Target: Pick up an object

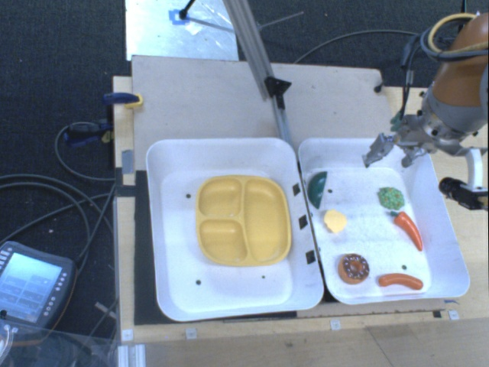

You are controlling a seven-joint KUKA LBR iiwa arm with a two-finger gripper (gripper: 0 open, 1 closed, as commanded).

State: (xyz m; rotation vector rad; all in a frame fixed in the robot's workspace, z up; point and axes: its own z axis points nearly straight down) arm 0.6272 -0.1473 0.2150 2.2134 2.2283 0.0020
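white plastic makes up both bins on the table (pixel 229 98), and the right bin (pixel 451 277) carries all the small pieces: a dark green wedge (pixel 317 188) against its left wall, a pale yellow lump (pixel 335 221) just below that, a green broccoli head (pixel 391 198), an orange carrot (pixel 409 230) just under it, a chocolate doughnut (pixel 354 268) and a sausage (pixel 400 281) near the front rim. the left bin (pixel 172 281) holds a yellow divided tray (pixel 244 220).

the tool (pixel 391 151) hangs over the back edge of the right bin, its two fingers spread with nothing between them, apart from every piece.

the nearest candidate looks to be the broccoli, almost straight beneath. to do this well, i'd centre over it before descending, keep the fingers wide and turn the wrist so they straddle the head without catching the carrot beside it. go down until the tips sit low around its body, then close firmly; the rounded top may squirt out of a shallow pinch. lift straight up.
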